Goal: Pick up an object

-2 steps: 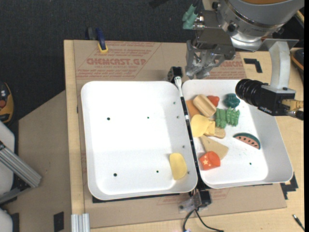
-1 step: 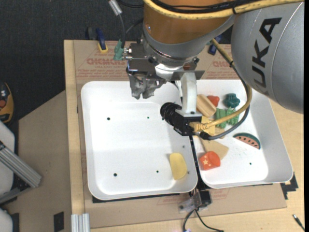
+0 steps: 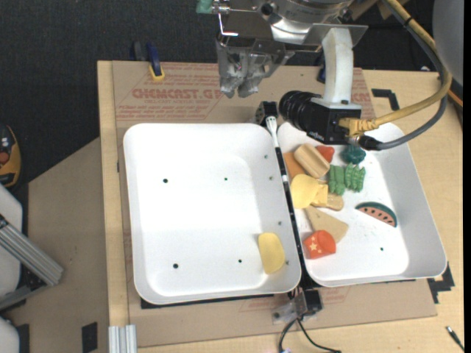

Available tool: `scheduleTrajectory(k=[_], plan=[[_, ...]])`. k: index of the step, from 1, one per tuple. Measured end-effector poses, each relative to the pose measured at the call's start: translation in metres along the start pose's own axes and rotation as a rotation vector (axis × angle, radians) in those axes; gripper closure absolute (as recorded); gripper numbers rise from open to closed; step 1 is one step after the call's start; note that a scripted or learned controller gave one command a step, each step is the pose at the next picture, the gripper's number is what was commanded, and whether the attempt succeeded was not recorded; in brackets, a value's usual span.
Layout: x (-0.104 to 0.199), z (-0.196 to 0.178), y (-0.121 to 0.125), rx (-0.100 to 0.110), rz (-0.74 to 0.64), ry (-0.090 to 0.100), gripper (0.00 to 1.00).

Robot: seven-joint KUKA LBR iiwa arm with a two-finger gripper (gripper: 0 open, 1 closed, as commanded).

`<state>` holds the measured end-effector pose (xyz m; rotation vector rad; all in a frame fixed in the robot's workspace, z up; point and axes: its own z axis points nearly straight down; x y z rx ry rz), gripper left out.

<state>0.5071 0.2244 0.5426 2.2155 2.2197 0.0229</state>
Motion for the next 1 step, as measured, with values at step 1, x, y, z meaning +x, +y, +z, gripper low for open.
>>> scheduleTrajectory(k=[1], plan=[[0.0000, 0.0067, -0.0259, 0.017, 0.000, -0.007, 1.00]])
